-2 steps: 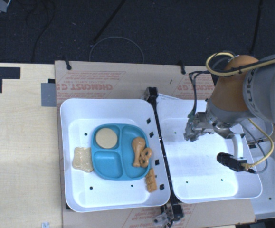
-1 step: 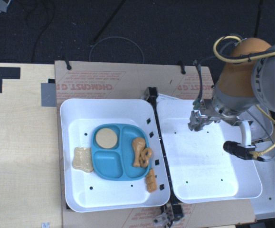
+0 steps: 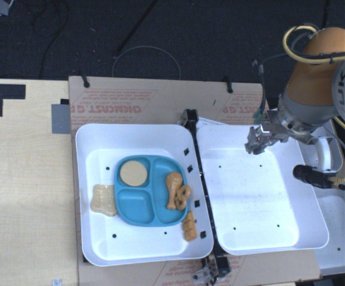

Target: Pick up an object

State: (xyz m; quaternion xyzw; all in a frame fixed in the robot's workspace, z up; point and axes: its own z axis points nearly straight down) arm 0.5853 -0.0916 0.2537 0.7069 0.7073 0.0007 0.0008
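Hovering end effector [image 3: 257, 142] over right bin [image 3: 267, 237], nothing between its fingers.

Right bin [image 3: 261, 219]: floor bare, open from above. Left bin [image 3: 95, 142]: blue tray [image 3: 137, 210] fills centre; beige pieces at its left [image 3: 104, 199] and lower right [image 3: 189, 226]. Black divider [image 3: 199, 183] separates the bins.

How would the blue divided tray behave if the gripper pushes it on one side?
The blue divided tray looks stiff and shallow, so it would probably slide across the left bin rather than tip. The round cracker and pretzel-like pieces lie loose inside and may shift.
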